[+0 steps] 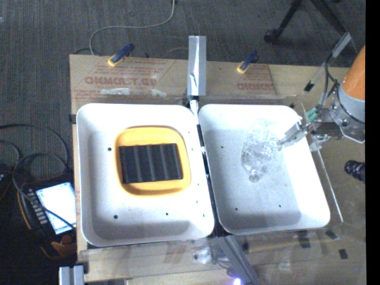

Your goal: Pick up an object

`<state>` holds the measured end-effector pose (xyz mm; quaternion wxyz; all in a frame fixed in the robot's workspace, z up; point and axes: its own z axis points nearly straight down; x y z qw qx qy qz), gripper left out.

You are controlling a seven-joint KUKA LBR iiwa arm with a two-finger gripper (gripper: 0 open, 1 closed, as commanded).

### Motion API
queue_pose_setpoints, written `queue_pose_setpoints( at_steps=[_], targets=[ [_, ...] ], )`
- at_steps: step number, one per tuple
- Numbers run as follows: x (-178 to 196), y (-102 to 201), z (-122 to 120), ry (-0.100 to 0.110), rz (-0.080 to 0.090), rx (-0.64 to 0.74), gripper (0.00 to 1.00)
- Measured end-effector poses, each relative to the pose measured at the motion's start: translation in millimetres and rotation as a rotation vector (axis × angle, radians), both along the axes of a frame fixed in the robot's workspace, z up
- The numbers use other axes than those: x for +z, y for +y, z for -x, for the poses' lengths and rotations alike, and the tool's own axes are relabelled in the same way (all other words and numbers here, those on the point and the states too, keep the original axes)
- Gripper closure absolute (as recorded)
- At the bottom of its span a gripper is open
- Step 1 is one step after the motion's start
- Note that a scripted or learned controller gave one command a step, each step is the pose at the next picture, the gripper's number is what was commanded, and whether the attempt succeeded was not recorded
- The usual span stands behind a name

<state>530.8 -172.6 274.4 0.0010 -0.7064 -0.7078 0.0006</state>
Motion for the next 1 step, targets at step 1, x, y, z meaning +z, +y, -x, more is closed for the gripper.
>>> queue_pose_setpoints(
  at_steps=[1],
  targets=[
    [-87.4, 29.1, -45.4, 0.001, 0.001, -0.064, 0.00]
  ],
)
